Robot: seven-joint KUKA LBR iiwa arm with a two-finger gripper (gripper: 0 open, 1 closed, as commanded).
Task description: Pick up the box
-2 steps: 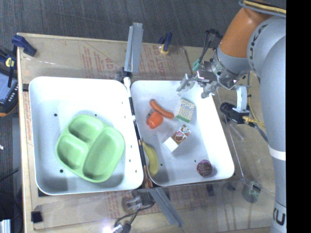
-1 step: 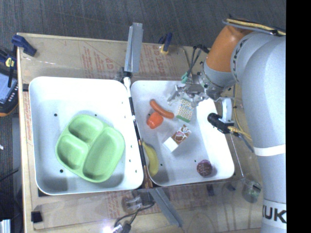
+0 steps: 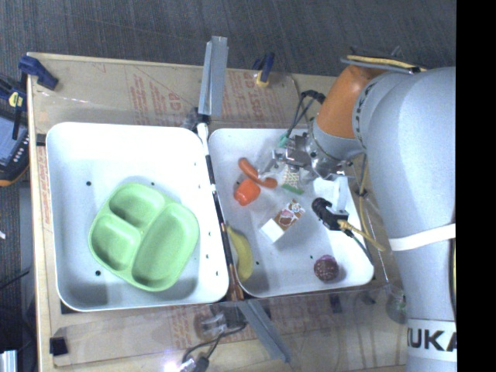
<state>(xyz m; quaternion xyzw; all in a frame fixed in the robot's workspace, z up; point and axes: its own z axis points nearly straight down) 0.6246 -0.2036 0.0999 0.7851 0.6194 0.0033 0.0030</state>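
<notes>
Right bin (image 3: 353, 273) holding the loose items, left bin (image 3: 70, 208) holding a green divided plate (image 3: 145, 236); the gripper (image 3: 288, 160) hangs over the right bin's far half, beside a sausage (image 3: 256, 172) and an orange cup (image 3: 246, 193), a placement that suggests a descent short of the target; whether it is open or shut cannot be told. The box (image 3: 284, 221), small, white at one end and printed at the other, lies flat near the bin's centre, apart from the gripper, its long axis running diagonally from near-left to far-right, the printed end pointing toward the arm; banana (image 3: 242, 253) at the left wall
</notes>
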